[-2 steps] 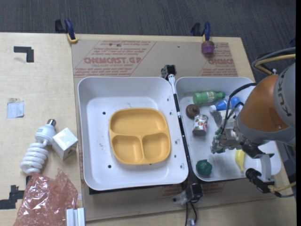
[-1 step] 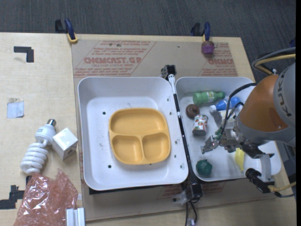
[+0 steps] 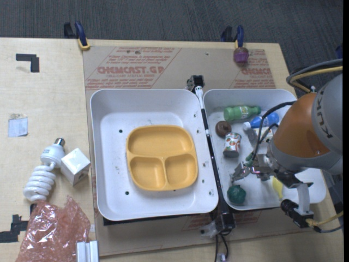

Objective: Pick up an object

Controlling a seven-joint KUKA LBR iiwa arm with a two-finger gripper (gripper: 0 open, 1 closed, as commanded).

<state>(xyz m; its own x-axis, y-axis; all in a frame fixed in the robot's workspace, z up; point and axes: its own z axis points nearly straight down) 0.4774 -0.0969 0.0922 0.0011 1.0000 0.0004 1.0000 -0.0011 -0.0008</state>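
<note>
My gripper is low inside the right bin, near its front left part. It hangs between a small red and white can behind it and a dark green ball in front of it. A green bottle lies at the back of that bin, with a brown round piece just in front of it. A blue object and a yellow object are partly hidden by the arm. I see nothing held in the gripper.
The left bin holds a yellow divided plate. On the bench at left lie a spiral light bulb, a white cube and a red plastic bag. A purple object sits by the back clamp.
</note>
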